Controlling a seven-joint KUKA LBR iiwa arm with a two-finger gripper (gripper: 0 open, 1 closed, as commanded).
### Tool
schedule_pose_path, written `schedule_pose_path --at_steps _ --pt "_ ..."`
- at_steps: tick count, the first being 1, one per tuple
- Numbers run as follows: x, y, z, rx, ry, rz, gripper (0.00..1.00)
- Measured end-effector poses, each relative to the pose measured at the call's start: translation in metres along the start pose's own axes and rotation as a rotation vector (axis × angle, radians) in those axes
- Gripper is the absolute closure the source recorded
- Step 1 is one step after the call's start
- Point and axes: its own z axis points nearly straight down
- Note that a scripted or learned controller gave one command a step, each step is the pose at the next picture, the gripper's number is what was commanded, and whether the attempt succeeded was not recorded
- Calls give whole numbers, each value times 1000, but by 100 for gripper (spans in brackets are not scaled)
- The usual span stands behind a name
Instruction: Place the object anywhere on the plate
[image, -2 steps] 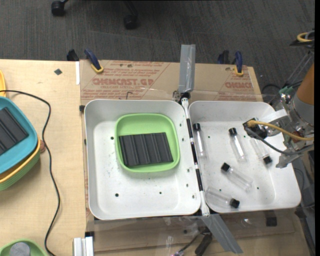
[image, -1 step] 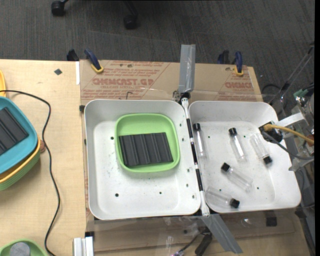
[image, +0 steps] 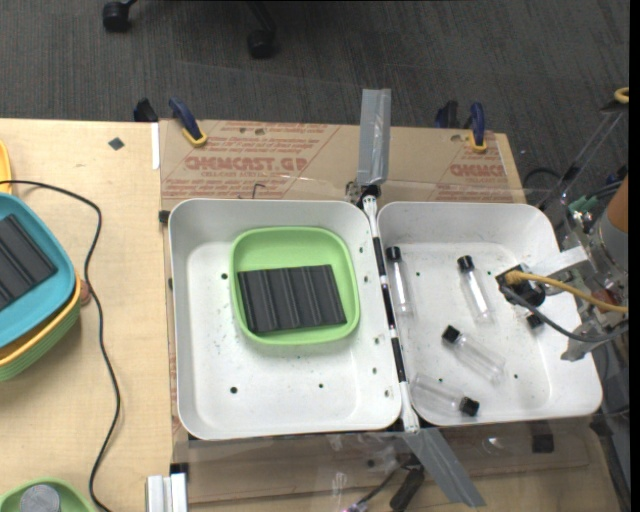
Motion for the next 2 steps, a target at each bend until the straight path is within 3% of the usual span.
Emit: schedule_pose_path --at_steps 2 --pt "-4 17 22 1 -1 6 0"
